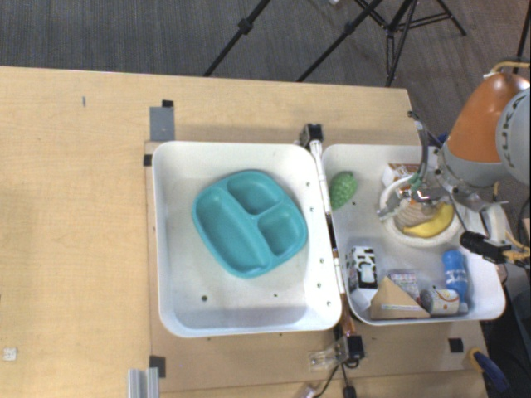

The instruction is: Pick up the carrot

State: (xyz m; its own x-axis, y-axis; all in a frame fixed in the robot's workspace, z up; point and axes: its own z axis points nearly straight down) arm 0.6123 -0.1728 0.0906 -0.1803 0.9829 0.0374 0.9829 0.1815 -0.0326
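My gripper (417, 196) hangs low over the back right part of the right bin (365, 222). It is just above a yellow banana (433, 224) and a pale round item (405, 210) beside it. A small reddish-brown patch (403, 172) lies at the bin's back wall, just left of the gripper; what it is I cannot tell. The grey arm with its orange band (485, 127) comes in from the right and hides the bin's back right corner.
The right bin also holds a green bumpy item (343, 187), a black-and-white box (362, 266), a tan wedge (397, 301) and a blue bottle (455, 274). A teal divided plate (249, 222) lies in the left bin (178, 247). Tripod legs (390, 7) stand behind the bench.
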